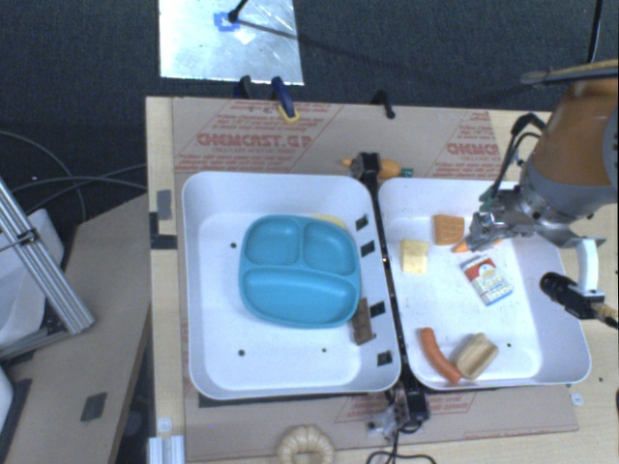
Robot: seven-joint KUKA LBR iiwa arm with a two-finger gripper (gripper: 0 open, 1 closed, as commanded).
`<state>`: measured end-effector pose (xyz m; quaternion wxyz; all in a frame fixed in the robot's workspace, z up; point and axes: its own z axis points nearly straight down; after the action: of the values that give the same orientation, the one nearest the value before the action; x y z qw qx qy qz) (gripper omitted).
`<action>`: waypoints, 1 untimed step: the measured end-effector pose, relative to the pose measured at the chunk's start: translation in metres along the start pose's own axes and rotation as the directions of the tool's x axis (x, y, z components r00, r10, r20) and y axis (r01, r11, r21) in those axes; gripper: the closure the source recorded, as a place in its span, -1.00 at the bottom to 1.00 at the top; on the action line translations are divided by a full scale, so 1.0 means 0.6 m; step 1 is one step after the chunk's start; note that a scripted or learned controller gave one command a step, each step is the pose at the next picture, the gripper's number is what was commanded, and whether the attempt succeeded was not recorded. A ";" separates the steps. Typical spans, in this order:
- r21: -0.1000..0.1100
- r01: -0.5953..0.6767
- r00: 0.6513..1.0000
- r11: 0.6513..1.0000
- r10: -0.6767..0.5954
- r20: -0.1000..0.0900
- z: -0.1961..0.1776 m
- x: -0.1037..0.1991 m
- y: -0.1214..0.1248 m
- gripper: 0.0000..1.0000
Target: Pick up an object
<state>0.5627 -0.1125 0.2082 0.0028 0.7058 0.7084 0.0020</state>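
Orange-brown square cracker [449, 229] lies at ten o'clock in your right-hand shallow white bin [556, 356], just beside the metal two-finger gripper [481, 234]; blur hides the tips, so you cannot tell open from closed; pale yellow cheese-like block [414, 256] sits near the cracker's seven o'clock.

Glossy blue plastic plate [298, 270], smooth white plastic bins [215, 288], printed cardboard bench sheet [253, 138], shiny foil sheet [228, 25]

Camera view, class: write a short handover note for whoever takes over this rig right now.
Pincer: low over the right bin, beside the orange cracker; grip state unclear.
Right bin: yellow block, red-and-white packet, hot dog, bread piece.
Left bin: blue divided plate, small brown piece.
Done: no lift visible.
Left: grasp and raise one object.
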 end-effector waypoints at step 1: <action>0.003 0.001 1.000 1.000 -0.001 -0.001 -0.029 0.000 0.002 1.00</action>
<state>0.5639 -0.1124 0.2256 0.0013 0.7055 0.7087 0.0012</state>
